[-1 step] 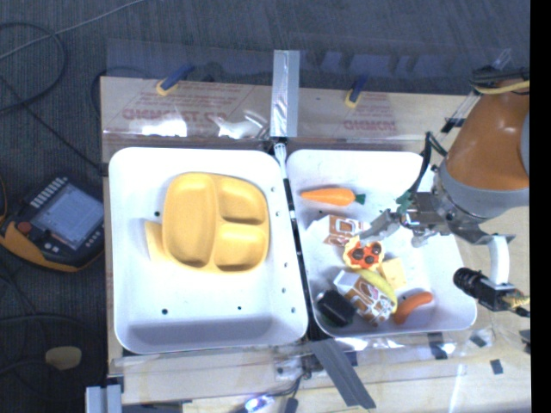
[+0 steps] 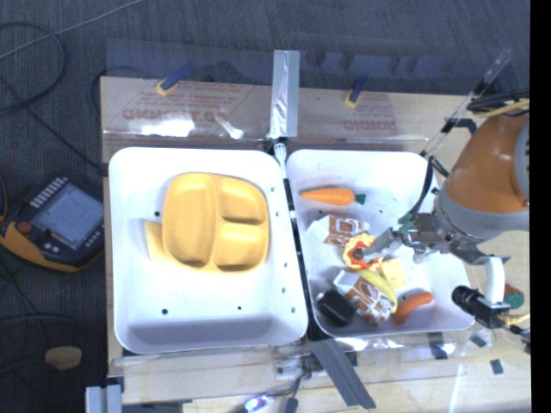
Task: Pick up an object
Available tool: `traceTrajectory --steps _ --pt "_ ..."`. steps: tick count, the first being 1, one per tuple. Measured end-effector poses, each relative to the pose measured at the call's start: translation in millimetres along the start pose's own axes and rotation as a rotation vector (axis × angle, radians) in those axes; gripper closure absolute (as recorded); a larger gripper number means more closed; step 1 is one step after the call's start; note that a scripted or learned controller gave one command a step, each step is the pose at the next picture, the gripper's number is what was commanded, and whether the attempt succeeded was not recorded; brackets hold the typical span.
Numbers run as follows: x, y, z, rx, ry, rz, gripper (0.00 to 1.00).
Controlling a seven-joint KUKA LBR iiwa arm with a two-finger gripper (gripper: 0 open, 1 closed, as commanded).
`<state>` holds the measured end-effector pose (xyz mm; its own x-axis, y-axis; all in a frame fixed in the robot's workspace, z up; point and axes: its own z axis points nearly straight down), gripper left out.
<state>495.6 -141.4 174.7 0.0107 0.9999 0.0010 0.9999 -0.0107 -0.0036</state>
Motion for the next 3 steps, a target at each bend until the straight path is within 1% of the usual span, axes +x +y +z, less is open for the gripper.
traceTrajectory --steps 1,2,3 --pt "23.2 7.7 78.0 -0.003 0.000 -0.318 0.00" --pt "24.1 7.9 69.8 -0.003 0.004 -0.318 1.00" --pt "66.1 61.1 -8.2 -0.001 -0.001 -0.087 1.00"
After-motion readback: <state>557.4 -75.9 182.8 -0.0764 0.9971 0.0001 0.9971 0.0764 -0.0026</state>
